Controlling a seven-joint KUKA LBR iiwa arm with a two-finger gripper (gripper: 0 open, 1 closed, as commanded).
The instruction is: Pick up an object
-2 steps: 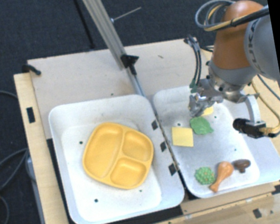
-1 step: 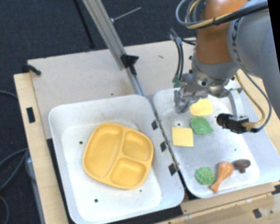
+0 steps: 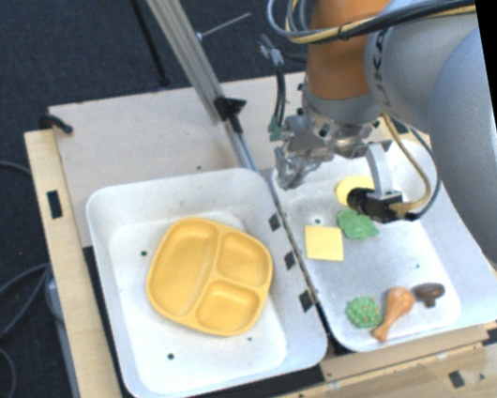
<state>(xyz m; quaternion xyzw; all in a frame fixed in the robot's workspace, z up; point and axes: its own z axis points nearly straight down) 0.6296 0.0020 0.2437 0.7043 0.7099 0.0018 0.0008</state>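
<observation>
fingers (image 3: 293, 172) sit too hidden under the wrist to tell their spread; yellow square (image 3: 324, 243) lies below them, green piece (image 3: 358, 224) beside. descending blind, they could strike the bin wall (image 3: 283, 220).

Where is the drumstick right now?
The drumstick lies in the right bin, near its front edge, between the green broccoli on its left and a small brown mushroom on its right.
</observation>
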